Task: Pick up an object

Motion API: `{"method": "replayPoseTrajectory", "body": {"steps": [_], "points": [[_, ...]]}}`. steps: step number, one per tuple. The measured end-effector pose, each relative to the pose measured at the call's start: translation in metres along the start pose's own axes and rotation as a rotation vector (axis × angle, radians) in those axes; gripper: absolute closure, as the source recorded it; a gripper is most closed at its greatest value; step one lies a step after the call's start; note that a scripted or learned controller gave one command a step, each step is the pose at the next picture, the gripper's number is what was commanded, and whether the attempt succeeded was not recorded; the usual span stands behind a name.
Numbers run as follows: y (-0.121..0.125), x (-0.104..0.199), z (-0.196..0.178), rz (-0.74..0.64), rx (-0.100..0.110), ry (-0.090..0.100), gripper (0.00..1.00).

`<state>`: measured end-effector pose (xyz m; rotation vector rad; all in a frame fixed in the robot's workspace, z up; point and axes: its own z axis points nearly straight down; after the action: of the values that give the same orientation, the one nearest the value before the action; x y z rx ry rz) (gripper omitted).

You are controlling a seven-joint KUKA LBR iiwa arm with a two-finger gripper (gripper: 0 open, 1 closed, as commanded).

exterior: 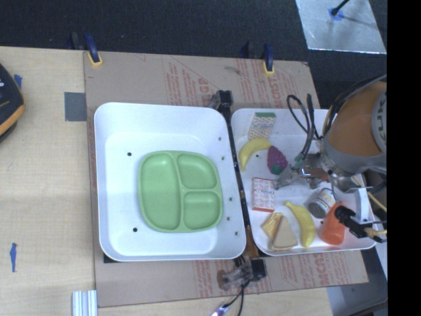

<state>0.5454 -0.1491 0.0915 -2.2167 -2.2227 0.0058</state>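
Nearest the camera, at the bottom edge, a small clamp with a trailing cable [240, 278] sits at 6 o'clock on the cardboard-covered tabletop [164, 78].

At 9 o'clock lies the left bin [112, 176], carrying a green divided plate [179, 191] flat in its middle, with nothing on it.

Moving right, the right bin [260, 245] holds all the loose items: a small card [263, 122] at its 12 o'clock, a yellow banana [252, 151] just below, a purple fruit [277, 158] beside that, a printed packet [262, 194] at centre left, a sandwich wedge [280, 231] at 6 o'clock, a second banana [302, 222] just beside it, a silver can [320, 203] and an orange-red object [333, 228] at 4 o'clock.

The pincer [291, 174] sits low in the middle of this bin, just right of the purple fruit; whether its fingers are spread or pressed together I cannot tell, and nothing shows between them.

By my judgement the pick is not yet made: every item lies in the bin. The purple fruit looks the nearest candidate, though that is a guess. Its long axis runs roughly from 11 to 5 o'clock, narrower end toward 11. Grasping and lifting remain.
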Motion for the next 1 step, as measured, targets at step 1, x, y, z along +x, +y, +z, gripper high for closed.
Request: {"method": "replayPoseTrajectory", "body": {"steps": [1], "points": [[-0.07,-0.0065,0.0005,-0.002,0.0,0.001,0.0]]}}
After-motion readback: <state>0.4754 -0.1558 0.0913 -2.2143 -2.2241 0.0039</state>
